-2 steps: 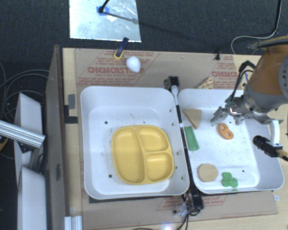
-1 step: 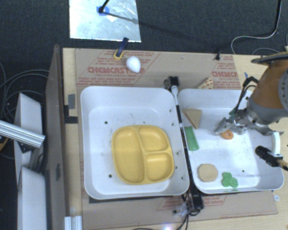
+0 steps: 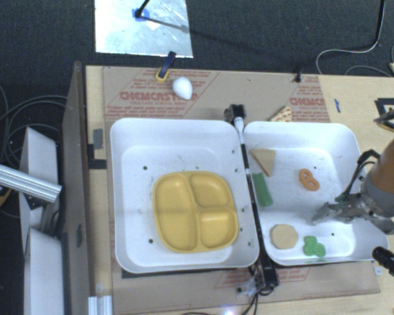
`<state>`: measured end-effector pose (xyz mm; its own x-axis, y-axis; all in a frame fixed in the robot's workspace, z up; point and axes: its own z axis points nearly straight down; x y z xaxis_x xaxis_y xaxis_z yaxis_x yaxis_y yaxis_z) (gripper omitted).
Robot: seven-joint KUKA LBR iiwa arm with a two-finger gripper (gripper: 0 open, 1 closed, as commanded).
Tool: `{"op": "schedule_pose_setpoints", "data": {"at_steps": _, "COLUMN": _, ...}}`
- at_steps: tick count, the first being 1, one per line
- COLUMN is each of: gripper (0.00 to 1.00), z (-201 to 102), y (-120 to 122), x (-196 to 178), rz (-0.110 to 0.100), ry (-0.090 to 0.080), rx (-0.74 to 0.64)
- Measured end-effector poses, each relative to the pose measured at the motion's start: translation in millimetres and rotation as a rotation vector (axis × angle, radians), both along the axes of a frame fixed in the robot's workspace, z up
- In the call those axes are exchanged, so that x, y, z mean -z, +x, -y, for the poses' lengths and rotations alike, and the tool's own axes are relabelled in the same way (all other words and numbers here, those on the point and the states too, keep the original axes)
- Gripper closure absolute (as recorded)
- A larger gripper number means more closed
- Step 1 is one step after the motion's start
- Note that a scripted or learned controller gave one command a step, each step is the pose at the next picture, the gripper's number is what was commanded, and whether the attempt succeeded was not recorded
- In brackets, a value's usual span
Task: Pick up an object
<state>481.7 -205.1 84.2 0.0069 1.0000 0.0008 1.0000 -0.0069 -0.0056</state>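
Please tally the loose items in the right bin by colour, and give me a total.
Green: 2, the stick and the leafy piece
Tan: 2, the wedge and the round cookie
Orange: 1, the pretzel
Total: 5

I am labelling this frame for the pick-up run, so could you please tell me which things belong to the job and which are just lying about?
Belonging to the job:
- gripper, in the right bin
- orange pretzel piece
- tan wedge
- green stick
- round tan cookie
- green leafy piece

Just lying about:
- yellow divided plate in the left bin
- white egg on the cardboard
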Motion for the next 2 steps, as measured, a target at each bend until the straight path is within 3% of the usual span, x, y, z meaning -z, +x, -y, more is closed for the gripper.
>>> {"op": "schedule_pose_setpoints", "data": {"at_steps": 1, "gripper": 0.0, "z": -35, "y": 122, "x": -124, "rz": 0.028, "ry": -0.006, "rx": -0.02}}
{"op": "schedule_pose_setpoints", "data": {"at_steps": 2, "gripper": 0.0, "z": -54, "y": 116, "x": -3, "rz": -0.002, "ry": 0.002, "rx": -0.013}}
